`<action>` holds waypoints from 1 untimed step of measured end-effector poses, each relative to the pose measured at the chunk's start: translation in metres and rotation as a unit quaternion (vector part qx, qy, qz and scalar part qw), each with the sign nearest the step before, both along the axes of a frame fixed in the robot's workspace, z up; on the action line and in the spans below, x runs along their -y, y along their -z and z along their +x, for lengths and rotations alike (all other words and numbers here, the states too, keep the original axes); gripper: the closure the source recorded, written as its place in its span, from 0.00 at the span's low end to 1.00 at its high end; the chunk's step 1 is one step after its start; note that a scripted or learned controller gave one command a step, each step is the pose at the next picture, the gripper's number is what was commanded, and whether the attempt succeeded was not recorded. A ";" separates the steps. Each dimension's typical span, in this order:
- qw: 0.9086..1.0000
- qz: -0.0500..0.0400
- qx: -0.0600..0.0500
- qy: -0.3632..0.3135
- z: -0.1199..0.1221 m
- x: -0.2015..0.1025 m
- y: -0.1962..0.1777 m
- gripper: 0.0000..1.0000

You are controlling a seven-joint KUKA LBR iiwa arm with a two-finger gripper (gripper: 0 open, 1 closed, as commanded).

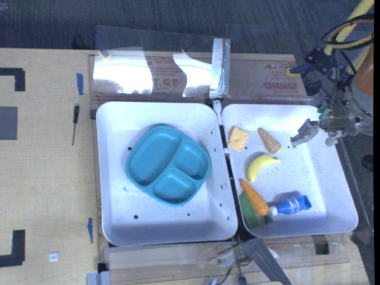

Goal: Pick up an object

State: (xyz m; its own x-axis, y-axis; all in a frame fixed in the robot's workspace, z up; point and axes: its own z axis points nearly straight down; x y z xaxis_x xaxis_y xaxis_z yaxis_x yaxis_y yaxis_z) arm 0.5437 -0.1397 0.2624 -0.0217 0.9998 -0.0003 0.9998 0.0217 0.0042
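Note:
The right bin (332, 189) holds a yellow cheese wedge (237, 139), a tan cone (269, 139), a banana (259, 165), an orange carrot (255, 199) lying on a green piece (249, 214), and a blue and white tube (291, 206). My gripper (316, 136) hangs over the bin's upper right part, to the right of the cone and above the banana's level. Its fingers (301, 133) stand open and nothing is between them.
The left bin (119, 206) carries a blue divided plate (169, 165). A clear panel and a metal post (218, 70) stand behind the bins. Cables (341, 31) trail at the upper right beside the arm.

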 end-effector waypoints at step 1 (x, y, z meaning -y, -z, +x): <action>0.999 0.000 -0.005 -0.032 0.056 0.000 0.069 0.00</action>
State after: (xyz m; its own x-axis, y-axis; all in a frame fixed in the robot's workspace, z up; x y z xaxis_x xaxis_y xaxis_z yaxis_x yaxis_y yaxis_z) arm 0.6000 -0.1397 0.1933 -0.0847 0.9964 0.0011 0.9964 0.0847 -0.0063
